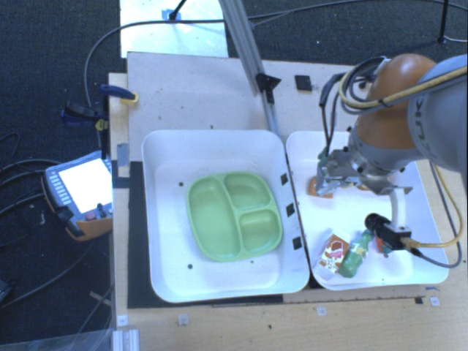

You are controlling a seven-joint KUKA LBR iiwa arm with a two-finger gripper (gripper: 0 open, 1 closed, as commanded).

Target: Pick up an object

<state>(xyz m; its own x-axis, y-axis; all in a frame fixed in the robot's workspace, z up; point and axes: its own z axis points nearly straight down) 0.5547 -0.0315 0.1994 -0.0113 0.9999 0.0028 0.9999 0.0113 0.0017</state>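
My gripper (327, 180) hangs low over the upper left part of the right bin (424, 269), reaching in from the right. Just under and beside its tip lies a small orange object (314, 189), partly hidden by the gripper; whether the two touch is unclear. Near the bin's front edge a green bottle (355, 254) lies tilted next to a red and white packet (333, 253). A small red item (381, 248) peeks out right of the bottle, under a black cable fitting.
The left bin (168, 262) holds a green divided plate (235, 215). A grey pole (245, 35) slants down to the bins' shared back corner. A teach pendant (79, 192) lies off the bench at left. Cables loop around the arm's wrist.
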